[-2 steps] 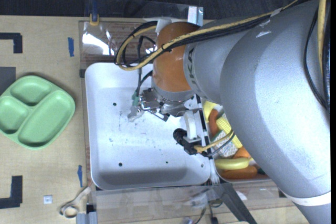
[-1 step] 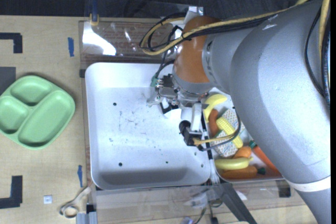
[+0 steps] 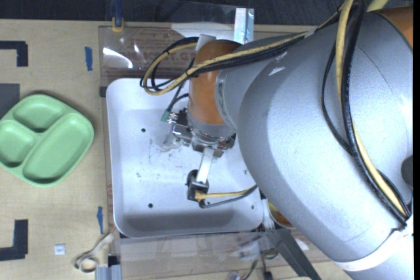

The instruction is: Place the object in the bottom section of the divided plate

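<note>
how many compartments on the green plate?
3. On the green divided plate: one small at upper middle, one small at left, one long along the lower right. All in full view on the bench, left of the white bin.

divided plate [image 3: 44, 139]: pale green | bin [image 3: 141, 160]: white, dark specks | arm [image 3: 328, 115]: grey, orange band | cables [image 3: 351, 134]: black, yellow | bench [image 3: 52, 42]: light wood, black and blue tape marks
</note>
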`<state>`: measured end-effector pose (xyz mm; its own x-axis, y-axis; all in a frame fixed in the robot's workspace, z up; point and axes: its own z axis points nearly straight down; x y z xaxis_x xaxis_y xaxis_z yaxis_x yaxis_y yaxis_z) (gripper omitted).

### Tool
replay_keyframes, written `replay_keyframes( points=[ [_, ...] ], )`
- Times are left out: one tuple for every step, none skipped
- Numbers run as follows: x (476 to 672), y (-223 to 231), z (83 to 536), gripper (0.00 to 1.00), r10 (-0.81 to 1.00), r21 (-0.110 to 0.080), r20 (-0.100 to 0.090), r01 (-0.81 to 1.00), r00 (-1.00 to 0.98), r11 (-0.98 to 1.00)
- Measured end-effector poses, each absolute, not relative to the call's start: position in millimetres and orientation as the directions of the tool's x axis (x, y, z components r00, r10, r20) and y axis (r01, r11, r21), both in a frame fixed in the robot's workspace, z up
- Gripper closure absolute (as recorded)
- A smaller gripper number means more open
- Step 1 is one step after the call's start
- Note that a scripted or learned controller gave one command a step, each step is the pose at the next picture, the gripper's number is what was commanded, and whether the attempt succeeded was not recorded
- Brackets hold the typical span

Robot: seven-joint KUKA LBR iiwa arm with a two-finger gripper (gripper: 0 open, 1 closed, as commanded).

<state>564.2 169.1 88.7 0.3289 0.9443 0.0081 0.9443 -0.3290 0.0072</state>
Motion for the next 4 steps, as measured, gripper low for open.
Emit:
replay_keyframes(
  points=[
    [554.8,223,89,0.00,0.689,0.003,0.008,0.689,0.725,-0.725],
    [519.9,225,89,0.00,0.569,0.002,0.010,0.569,0.822,-0.822],
    [520.6,225,100,1.00,0.569,0.000,0.010,0.569,0.822,-0.822],
    [520.9,225,110,1.00,0.569,-0.002,0.011,0.569,0.822,-0.822]
  ],
)
